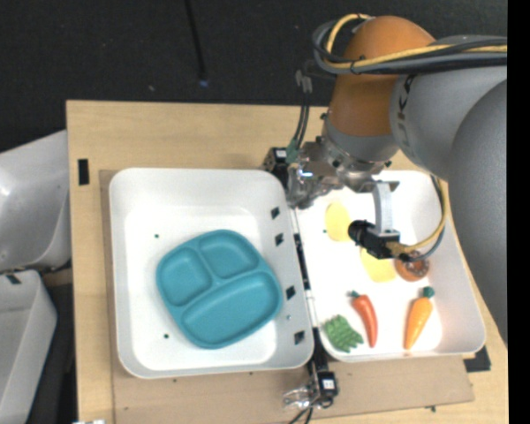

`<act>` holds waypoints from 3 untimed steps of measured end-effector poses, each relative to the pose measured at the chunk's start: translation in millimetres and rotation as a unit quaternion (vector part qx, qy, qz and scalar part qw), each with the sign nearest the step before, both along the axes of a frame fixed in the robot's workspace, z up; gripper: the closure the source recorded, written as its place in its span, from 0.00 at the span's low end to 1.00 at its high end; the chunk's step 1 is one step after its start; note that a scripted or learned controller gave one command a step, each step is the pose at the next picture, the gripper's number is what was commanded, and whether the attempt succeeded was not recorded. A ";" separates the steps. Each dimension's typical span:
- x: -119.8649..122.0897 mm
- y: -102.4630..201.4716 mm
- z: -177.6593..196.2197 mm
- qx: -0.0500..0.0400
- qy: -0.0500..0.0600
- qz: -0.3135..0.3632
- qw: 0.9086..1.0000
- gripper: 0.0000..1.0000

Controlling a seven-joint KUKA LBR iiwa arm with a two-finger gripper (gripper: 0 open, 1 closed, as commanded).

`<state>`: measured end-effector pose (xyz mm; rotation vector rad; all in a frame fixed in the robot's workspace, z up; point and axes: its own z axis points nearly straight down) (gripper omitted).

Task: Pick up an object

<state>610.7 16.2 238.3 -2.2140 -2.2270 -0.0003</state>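
Bench (88, 140), two white bins (124, 237) — one teal plate (216, 285), two carrots (418, 319); gripper (311, 182) state unclear.

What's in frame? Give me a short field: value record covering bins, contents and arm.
left bin: one blue divided plate, lying flat
right bin: two yellow pieces, red carrot, orange carrot, green leafy piece
arm: above the right bin's far end, close to the yellow pieces

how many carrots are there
2, both low in the right bin: a red-orange one left of an orange one. The arm may hide more.
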 end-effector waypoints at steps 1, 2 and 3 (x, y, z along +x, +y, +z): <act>-3.0 50.5 12.0 0.000 -0.001 0.001 1.000 1.00; -11.6 72.7 -2.3 -0.001 0.000 -0.001 1.000 1.00; -11.2 71.6 -1.8 -0.001 0.000 -0.002 1.000 0.00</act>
